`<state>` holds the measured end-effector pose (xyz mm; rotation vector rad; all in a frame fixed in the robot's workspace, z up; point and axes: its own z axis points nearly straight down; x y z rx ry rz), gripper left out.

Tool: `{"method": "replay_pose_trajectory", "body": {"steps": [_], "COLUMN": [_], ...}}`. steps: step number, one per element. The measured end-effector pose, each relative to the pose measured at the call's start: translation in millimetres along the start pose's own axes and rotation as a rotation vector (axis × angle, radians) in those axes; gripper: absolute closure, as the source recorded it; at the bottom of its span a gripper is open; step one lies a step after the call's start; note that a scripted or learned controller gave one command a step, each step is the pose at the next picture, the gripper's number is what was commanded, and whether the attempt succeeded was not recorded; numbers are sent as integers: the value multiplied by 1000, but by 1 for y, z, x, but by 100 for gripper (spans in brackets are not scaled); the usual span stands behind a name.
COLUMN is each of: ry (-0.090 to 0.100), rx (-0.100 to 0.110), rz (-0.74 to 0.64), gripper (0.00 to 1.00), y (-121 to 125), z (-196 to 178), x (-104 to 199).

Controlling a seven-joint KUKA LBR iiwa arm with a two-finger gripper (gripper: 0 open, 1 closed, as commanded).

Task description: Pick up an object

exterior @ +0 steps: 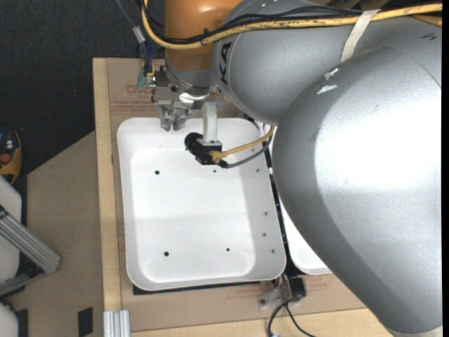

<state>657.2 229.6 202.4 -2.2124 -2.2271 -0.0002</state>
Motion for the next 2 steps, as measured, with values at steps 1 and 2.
{"method": "replay_pose_trajectory", "body": {"steps": [1, 2], "ry": [-1, -1], "rx": [-7, -8], "rz": [8, 10], "gripper": [100, 100], "y": [0, -1], "z": [-70, -123], "x": [-31, -71]}}
